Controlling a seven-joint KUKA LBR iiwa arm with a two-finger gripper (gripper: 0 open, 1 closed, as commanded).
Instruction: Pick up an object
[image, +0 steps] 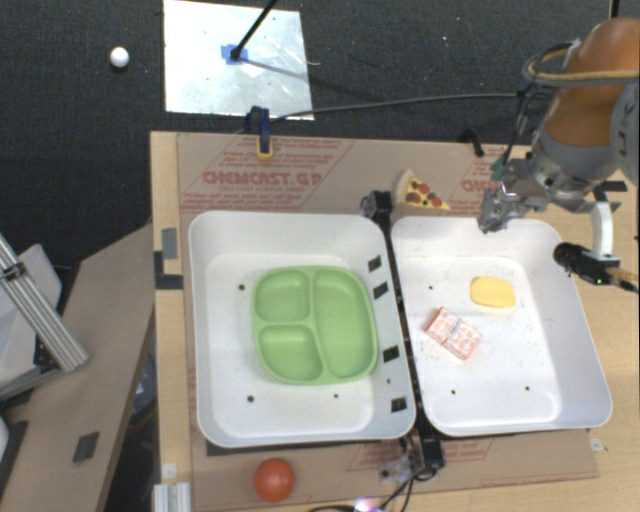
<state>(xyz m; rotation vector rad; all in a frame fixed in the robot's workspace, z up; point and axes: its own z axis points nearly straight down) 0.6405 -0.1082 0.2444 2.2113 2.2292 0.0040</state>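
One gripper (494, 218) hangs at the end of the grey and orange arm (585, 90), at about 1 o'clock in the camera view, over the far rim of the right bin (580, 390). At this size its state cannot be told, and nothing can be seen in it.

Inside this bin, toward 5 o'clock from the gripper, lies a yellow object (493, 292), rounded and flat, perhaps a sponge or a piece of toy food. Just beside it, toward 7 o'clock, is a small pink and white packet (453, 333), lying tilted and apart from the yellow one. I judge both are light. The yellow object looks smooth and a little soft, so the best hold seems across its short width, from above. The packet looks thin and flat against the floor, so it may slip away from a pinch; its narrow sides seem the better place.

Further out, at 9 o'clock, the left bin (215, 400) bears a green divided plate (315, 323), wide and stiff, which I think is hard to take except at its rim. A toy pizza slice (422, 192) lies on the bench behind the bins, and a red ball (274, 479) at 7 o'clock in front of them.
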